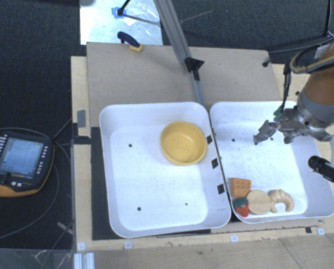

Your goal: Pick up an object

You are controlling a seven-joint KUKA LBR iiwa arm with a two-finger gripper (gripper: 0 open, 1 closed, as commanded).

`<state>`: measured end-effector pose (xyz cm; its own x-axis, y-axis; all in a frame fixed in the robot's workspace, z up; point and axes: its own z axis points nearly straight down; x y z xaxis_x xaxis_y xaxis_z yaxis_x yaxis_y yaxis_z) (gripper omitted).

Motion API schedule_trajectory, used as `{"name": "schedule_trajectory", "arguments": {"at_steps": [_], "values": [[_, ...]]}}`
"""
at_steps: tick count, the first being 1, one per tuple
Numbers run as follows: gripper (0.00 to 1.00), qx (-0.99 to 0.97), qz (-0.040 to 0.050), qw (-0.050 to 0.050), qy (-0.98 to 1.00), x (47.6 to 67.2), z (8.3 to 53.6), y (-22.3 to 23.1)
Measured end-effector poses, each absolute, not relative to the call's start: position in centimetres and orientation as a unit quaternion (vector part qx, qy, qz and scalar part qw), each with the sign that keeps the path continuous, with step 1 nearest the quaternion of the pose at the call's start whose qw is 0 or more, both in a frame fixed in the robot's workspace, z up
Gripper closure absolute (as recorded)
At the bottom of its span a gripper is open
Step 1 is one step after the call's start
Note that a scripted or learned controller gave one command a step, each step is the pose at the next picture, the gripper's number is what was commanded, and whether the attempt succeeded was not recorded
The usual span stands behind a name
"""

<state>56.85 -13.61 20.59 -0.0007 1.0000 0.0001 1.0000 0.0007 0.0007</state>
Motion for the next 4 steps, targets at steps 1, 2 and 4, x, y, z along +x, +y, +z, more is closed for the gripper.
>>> {"name": "schedule_trajectory", "arguments": {"at_steps": [1,2,4], "values": [[0.00,0.707,-0.0012,-0.002,0.707,57.2,14.9,-14.4],[0.00,0.707,-0.0010,-0.001,0.707,57.1,9.7,-14.4],[1.00,0.707,0.0018,0.002,0.707,57.4,17.3,-14.1]]}}
